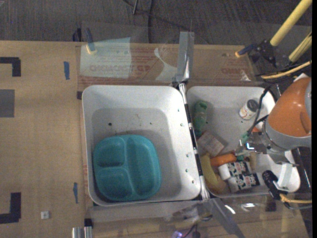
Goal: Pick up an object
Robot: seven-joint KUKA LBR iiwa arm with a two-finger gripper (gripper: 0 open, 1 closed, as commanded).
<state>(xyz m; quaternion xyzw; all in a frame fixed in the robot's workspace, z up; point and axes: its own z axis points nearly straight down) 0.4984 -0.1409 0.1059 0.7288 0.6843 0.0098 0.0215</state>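
The bench (39,133) carries 2 shallow white bins side by side. In the left bin (99,103) a teal divided plate (127,167) with 3 compartments lies flat toward the near-left corner.

The right bin (223,100) holds the clutter. A green bottle-like object (200,117) lies against its left wall near the far end, a small tan packet (211,144) just nearer, and a banana (212,175) runs along the left wall toward the near-left corner. An orange carrot-shaped piece (224,158) lies beside the banana, touching 2 small white cartons (238,175) with dark print by the near edge. A small white bottle (246,109) with a grey cap sits by the far-right corner.

The arm's orange band (292,114) hangs over the right edge of this bin, and the gripper (251,145) sits low just right of the carrot-shaped piece. Whether it is clenched or released I cannot tell.
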